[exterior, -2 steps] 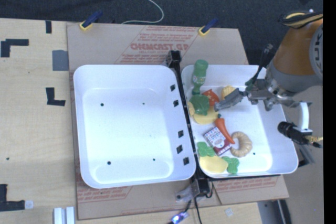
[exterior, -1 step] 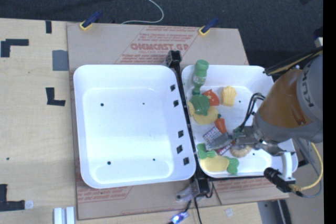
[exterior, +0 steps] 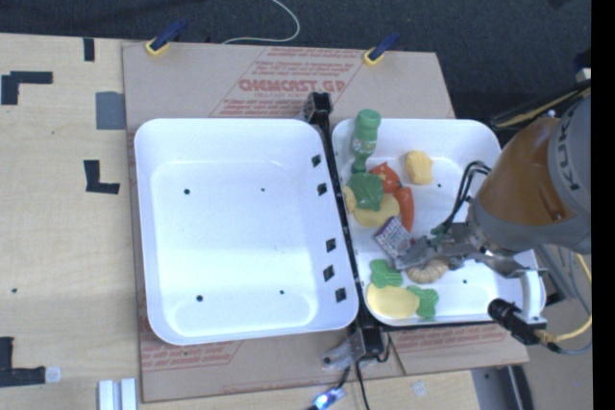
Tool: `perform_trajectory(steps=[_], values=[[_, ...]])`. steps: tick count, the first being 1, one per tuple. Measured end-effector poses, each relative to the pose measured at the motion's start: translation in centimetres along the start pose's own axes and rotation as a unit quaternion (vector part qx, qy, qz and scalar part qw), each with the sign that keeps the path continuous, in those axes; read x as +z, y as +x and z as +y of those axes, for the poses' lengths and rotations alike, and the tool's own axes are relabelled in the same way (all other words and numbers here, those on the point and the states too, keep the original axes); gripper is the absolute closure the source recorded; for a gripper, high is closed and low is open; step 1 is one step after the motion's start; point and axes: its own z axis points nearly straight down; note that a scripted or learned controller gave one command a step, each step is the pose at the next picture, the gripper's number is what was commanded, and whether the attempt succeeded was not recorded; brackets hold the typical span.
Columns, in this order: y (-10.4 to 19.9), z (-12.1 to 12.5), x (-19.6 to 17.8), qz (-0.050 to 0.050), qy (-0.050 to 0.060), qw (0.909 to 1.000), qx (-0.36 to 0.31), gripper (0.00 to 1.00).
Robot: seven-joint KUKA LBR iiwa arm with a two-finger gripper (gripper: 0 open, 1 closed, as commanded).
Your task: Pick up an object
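Since the task never says which object to grab, any toy in the right bin (exterior: 478, 135) counts, and they're all bunched at that bin's 9 o'clock side: a green bottle (exterior: 365, 132) at 12 of the pile, a yellow-green toy (exterior: 366, 195) and red piece (exterior: 396, 192) below it, a small yellow block (exterior: 418, 167) off toward 2, a grey checkered bit (exterior: 390, 232) mid-pile, then a tan piece (exterior: 426, 273) and a yellow-and-green lump (exterior: 396, 301) down at 6. The gripper (exterior: 419, 254) is low in the pile, right by the grey bit and the tan piece. Honestly can't tell how far the fingers are spread or whether anything's between them, too cluttered. So I'd call it mid-attempt: reach done, nothing visibly lifted, the grab and raise left. The left bin (exterior: 154, 206) sits at 9 o'clock of all this
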Motion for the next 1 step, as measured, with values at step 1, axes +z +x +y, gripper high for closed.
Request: perform_trajectory(steps=[1], values=[[10.42, 6.42, -9.58, 0.002, -0.007, 1.0000, -0.007, 1.00]])
